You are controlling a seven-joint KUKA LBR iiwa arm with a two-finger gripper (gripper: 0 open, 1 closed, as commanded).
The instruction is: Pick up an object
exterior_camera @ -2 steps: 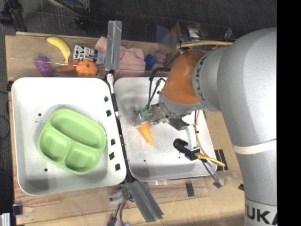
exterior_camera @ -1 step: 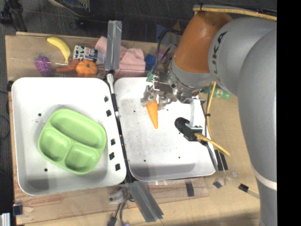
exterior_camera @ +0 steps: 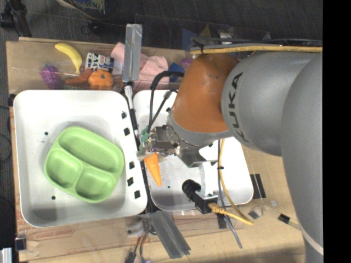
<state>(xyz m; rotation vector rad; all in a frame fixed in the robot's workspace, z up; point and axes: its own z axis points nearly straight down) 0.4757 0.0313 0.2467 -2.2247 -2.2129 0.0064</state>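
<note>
An orange carrot (exterior_camera: 154, 170) lies in the right bin (exterior_camera: 241, 188), close to its left wall, with its tip pointing toward the front. My gripper (exterior_camera: 155, 145) hangs right over the carrot's thick end, low in the bin, and the wrist hides where they meet. A green divided plate (exterior_camera: 84, 164) rests in the middle of the left bin (exterior_camera: 33, 119).
Behind the bins on the bench lie a banana (exterior_camera: 69, 54), a purple grape bunch (exterior_camera: 50, 75), a small orange fruit (exterior_camera: 100, 80), a printed card (exterior_camera: 99, 62) and a pink cloth (exterior_camera: 149, 64). A metal bar (exterior_camera: 132, 48) stands up at the back between the bins.
</note>
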